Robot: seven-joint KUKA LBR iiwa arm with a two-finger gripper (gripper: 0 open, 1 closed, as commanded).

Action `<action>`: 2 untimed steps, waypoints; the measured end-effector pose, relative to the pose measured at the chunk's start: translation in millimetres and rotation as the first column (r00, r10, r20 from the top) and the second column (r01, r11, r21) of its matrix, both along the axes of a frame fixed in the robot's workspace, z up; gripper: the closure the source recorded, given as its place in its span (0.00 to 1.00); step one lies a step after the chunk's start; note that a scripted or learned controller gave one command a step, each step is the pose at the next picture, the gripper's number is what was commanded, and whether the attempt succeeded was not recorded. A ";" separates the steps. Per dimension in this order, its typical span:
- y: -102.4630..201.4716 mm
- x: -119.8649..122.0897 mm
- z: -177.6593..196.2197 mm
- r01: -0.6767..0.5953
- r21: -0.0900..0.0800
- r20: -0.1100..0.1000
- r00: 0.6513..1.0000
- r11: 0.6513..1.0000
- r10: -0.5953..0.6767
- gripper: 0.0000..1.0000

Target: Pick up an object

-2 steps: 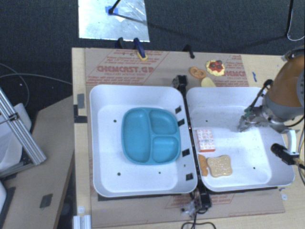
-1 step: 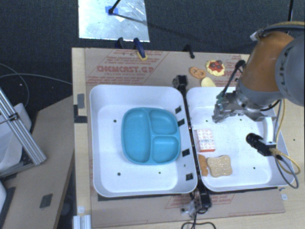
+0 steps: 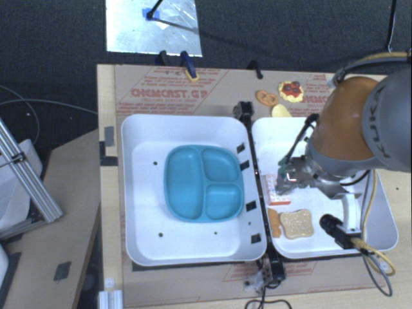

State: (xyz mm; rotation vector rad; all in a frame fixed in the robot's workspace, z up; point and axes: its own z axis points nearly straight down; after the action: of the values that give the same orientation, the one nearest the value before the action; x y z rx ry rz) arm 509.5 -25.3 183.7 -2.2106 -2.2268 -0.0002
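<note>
Two white bins are sitting side by side on the table (image 3: 161,89). The left bin (image 3: 138,172) is holding a blue divided plate (image 3: 203,184) in its middle. The right bin (image 3: 283,137) is holding the small things that the task is about: a slice of toy toast (image 3: 297,224) near its lower edge, a thin brown cracker (image 3: 275,222) just beside it on the left, and a small red and white packet (image 3: 278,200) a little above them.

The arm (image 3: 360,124) is reaching in from the right of the frame, and the gripper (image 3: 288,177) is hanging over the left part of the right bin, just above the packet and close to the wall between the bins. Whether the gripper is opened or closed, I cannot tell, because the wrist is covering it and the picture is blurred there. Nothing is visibly being carried.

To my judgement, the step in hand is the approach: the arm is placing itself over a target and the grasp is not yet done. The nearest thing is the packet, with the toast and cracker a little lower in the frame. The next move is probably calling for a straight descent onto one thing only, keeping away from the bin wall, then a firm closing before lifting.

Three more toy foods (image 3: 283,95) are lying on the table above the right bin, outside of it.
</note>
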 end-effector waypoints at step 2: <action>137.0 102.7 181.3 0.002 0.001 0.026 1.000 1.000 -0.002 1.00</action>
State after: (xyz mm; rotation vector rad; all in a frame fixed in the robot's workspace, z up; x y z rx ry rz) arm 612.2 111.7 364.9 -2.2250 -2.2376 -0.0298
